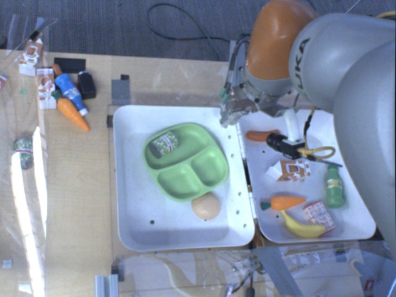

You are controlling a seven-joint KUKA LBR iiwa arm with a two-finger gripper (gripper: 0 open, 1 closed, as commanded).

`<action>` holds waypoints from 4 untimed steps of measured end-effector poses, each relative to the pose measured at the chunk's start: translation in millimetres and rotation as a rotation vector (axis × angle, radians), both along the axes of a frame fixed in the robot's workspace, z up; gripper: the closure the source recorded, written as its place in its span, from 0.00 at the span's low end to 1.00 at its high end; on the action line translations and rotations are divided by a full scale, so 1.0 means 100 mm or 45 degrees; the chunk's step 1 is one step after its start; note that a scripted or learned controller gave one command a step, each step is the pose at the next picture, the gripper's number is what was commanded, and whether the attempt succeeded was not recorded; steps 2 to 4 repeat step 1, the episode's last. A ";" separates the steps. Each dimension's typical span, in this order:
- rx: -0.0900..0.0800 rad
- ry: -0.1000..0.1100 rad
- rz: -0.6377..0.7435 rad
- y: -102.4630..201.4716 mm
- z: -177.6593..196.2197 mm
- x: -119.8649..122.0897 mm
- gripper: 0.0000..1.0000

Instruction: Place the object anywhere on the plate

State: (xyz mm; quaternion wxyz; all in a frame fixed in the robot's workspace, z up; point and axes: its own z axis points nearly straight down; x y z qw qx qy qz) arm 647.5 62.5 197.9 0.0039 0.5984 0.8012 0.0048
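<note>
Nearest, at the right bin's (361,220) front edge: yellow banana (303,228), just behind it an orange carrot (288,202). Level with these in the left bin (133,218): round beige ball (206,207), touching the near rim of the green plate (185,190) but off it. Farther back, lying in the plate's far-left compartment: small squat can (164,144), grey-green with pale markings, apart from the gripper. Beyond, poised over the ridge between the bins: gripper (230,113), pointing down, nothing seen in it; whether released or clenched, impossible to tell. Behind and right: bulky grey arm (346,60), orange band (275,36) above the wrist.
</note>
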 end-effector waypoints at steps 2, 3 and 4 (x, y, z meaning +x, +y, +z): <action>0.000 0.000 0.000 0.00 0.00 0.00 0.00; 0.000 0.000 0.000 0.00 0.00 0.00 0.00; 0.000 0.000 0.000 0.00 0.00 0.00 0.00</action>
